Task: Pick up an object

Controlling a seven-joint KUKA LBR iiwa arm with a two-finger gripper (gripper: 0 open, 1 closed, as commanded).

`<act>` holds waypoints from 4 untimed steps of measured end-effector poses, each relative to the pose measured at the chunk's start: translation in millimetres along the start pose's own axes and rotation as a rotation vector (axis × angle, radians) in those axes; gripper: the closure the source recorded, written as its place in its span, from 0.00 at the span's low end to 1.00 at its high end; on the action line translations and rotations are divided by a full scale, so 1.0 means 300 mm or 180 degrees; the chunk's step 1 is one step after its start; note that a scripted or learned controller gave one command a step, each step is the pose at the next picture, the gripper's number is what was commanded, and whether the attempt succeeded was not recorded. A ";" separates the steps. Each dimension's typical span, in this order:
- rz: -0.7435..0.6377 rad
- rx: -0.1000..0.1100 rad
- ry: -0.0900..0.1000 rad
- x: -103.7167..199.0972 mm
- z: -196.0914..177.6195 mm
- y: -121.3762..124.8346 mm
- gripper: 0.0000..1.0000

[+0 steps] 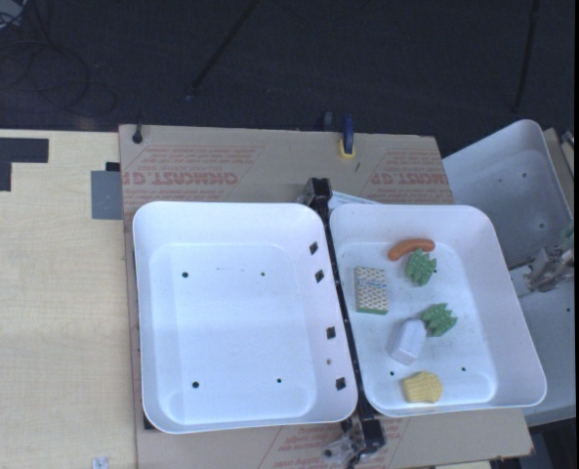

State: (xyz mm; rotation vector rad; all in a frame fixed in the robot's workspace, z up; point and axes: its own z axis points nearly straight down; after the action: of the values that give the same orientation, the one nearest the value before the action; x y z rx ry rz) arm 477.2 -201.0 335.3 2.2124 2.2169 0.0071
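Clamp, black, sits at the near edge, where the two white bins meet. Both bins lie on a brown cardboard sheet w/ red letters on it.

All the toys are in the right bin. Nearest is a yellow lumpy toy, close to the near wall. Just behind it is a white block, tipped a bit. A green leafy toy is right next to the block's far corner; can't tell if they touch. To the left of that, near the wall btw the bins, lies a checked pad, flat, w/ a green near edge. Farther back is a second green toy. An orange sausage lies just behind it, very close.

The left bin has small dark dots on its floor.

Left of the cardboard is the pale wood bench, w/ a few dark patches near its far edge. On the R side a grey metal plate sticks out from behind the right bin.

At the far edge of the cardboard stands a blue & yellow clip. Behind it all is a dark floor w/ thin cables.
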 end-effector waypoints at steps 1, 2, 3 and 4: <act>0.0000 -0.0009 -0.0009 -0.047 -0.370 0.162 1.00; 0.0004 0.0081 0.0031 0.070 0.084 0.129 1.00; 0.0021 0.0058 0.0018 -0.046 0.215 -0.017 1.00; -0.0003 -0.0010 -0.0004 0.003 -0.226 0.051 1.00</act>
State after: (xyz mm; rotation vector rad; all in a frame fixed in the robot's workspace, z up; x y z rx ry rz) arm 491.8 -199.9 403.4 2.2092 2.2156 0.0092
